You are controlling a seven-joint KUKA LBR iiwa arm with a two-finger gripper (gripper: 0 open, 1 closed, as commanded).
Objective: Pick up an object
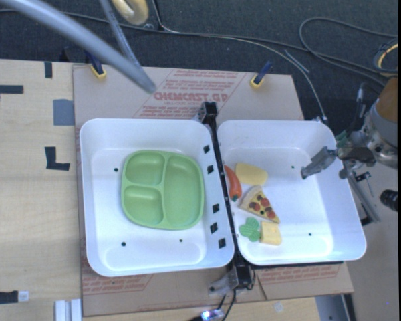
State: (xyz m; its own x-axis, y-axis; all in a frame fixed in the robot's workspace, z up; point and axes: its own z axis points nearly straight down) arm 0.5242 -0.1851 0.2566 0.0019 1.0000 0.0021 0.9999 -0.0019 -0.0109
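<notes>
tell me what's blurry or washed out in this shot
Camera view: the grey bar crossing the top left is soft and out of focus; the white right bin looks bright, flattening its walls; the gripper and pizza slice are slightly soft.

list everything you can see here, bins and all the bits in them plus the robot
shallow white plastic bins: 2, white, side by side on the bench
green divided plastic plate: 1, light green, three compartments, in the left bin
orange toy carrot: 1, orange-red, right bin, against its left wall
yellow toy food block: 1, yellow, right bin, beside the carrot
toy pizza slice: 1, tan with red and dark toppings, right bin, below the yellow block
green toy broccoli: 1, green, right bin, near its front left corner
yellow toy cheese wedge: 1, pale yellow, right of the broccoli, touching it
brown cardboard sheet: 1, brown with red print, under both bins
grey robot arm: 1, grey with orange, at the right edge
end effector: 1, grey, over the right bin's right side, apart from the toys
</notes>
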